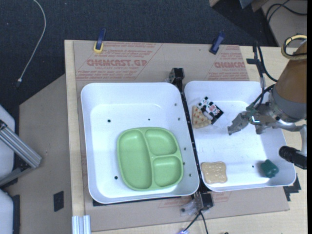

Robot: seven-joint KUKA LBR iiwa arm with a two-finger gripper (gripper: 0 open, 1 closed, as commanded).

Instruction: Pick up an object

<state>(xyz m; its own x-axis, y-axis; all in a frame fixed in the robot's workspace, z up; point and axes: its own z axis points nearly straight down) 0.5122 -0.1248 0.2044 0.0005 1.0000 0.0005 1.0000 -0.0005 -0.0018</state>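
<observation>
The gripper (237, 126) hangs over the right bin (229, 89), pointing left; its tips are small and blurred, so whether the jaws are apart or together cannot be told. Nothing shows between them. Left of it lie a waffle-like piece (199, 116) touching a black-and-white toy (211, 109). A slice of bread (214, 172) and a green block (268, 168) sit near the front wall. The left bin (97, 101) holds a green divided plate (149, 158). The arm (295, 89) is cut off at the right.
</observation>
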